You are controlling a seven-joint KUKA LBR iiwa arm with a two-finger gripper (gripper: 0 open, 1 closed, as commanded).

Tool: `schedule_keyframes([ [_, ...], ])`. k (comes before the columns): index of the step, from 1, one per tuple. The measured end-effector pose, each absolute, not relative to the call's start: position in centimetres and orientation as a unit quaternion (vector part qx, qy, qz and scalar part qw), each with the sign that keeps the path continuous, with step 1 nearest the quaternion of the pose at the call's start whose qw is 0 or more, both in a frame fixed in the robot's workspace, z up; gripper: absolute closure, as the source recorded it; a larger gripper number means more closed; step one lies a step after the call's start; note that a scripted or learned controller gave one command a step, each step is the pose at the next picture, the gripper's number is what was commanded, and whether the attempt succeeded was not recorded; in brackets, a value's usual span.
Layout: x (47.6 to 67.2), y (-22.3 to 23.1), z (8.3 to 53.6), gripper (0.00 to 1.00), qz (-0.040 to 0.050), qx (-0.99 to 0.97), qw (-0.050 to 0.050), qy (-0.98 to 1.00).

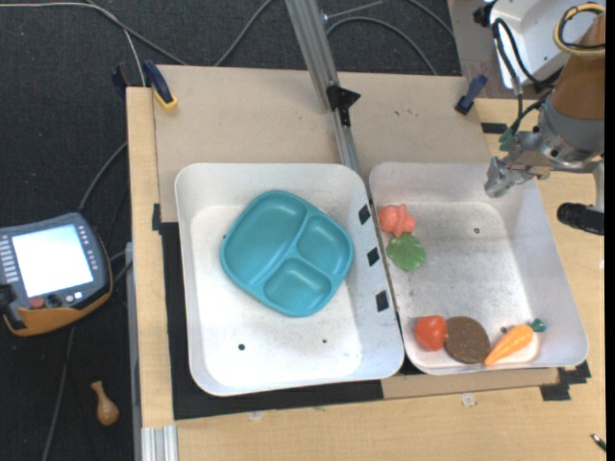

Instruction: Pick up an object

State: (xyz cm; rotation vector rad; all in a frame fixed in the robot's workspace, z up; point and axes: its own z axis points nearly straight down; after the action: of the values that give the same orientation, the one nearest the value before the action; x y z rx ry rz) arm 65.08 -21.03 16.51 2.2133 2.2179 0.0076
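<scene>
Pendant (53,272) with a lit screen lies on the dark floor at the far left, well apart from the desk (240,113), and a small wooden peg (102,403) lies below it. Blue clamps grip the desk's far edge, one at the left corner (159,86) and one near the right (470,93). A metal rail (317,60) slants down from the top and ends between the two bins.

In the left bin (288,363) a teal divided plate (286,252) with three compartments lies flat, somewhat tilted in plan.

In the right bin (538,257) the toys lie in two clusters. By the left wall an orange-pink piece (396,220) sits just above a green leafy piece (406,253), the two touching or nearly so. Along the near edge a red tomato (430,331), a brown round patty (466,339) and an orange carrot (511,343) sit in a row, close together, the carrot's green end pointing right.

At the far right corner of that bin the tool (500,179) hangs over the rim, well apart from every toy. Nothing sits between its tips; whether it is open or closed cannot be told at this size. The orange-banded arm (581,84) rises above it.
</scene>
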Motion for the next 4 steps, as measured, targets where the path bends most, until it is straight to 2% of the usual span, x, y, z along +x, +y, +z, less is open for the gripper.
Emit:
schedule_keyframes([
  [1,65.3,-21.0,22.1,1.00,0.0020,0.706,0.004,0.708],
  [2,65.3,-21.0,20.8,1.00,-0.0003,0.707,0.000,0.708],
  [3,64.6,-15.6,20.6,1.00,-0.0001,0.706,-0.001,0.709],
  [4,64.6,-10.4,20.0,1.00,0.0001,0.705,-0.002,0.709],
])
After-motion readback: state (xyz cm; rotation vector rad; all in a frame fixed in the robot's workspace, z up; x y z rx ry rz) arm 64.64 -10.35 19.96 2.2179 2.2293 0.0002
